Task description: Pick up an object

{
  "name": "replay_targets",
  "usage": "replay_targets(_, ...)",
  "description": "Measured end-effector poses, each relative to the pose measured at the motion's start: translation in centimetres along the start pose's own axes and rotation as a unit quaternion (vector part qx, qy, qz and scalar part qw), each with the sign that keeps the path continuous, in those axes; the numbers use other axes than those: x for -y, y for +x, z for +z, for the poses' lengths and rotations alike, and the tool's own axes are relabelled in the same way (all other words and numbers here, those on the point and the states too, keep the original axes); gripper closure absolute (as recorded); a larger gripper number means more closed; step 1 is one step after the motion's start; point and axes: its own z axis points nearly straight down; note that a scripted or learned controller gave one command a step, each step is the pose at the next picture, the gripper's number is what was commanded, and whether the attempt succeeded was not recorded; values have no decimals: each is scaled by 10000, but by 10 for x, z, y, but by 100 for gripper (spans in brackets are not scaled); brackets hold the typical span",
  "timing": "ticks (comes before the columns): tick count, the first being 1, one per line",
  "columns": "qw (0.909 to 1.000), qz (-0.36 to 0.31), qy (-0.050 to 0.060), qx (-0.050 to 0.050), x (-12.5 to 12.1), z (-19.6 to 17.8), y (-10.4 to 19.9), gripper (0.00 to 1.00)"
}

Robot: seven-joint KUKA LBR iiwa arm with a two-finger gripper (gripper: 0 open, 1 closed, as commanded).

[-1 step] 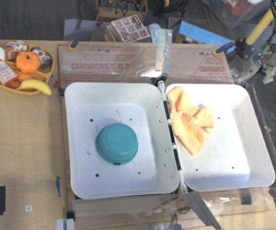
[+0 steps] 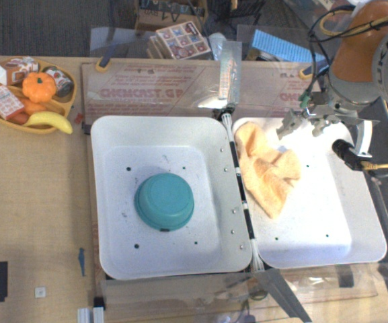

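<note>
gripper (image 2: 302, 124) over right bin (image 2: 355, 241), fingers spread, nothing between them | yellow cloth (image 2: 267, 170) crumpled just below-left of fingertips, apart | teal bowl (image 2: 165, 201) well left

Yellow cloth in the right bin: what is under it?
The yellow cloth lies crumpled on the right bin floor by its left wall. White floor shows around it; anything beneath its folds is covered.

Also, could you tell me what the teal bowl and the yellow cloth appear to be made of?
Teal bowl: likely plastic, with a smooth, matte, uniform colour and rigid rounded form, lying upside down. Yellow cloth: soft fabric, possibly terry or microfibre, crumpled into folds with a slightly fuzzy surface.
</note>
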Motion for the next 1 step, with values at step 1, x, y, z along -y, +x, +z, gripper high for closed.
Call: replay_targets(1, 9999, 127, -27, 6, 20, 78, -9, 0)
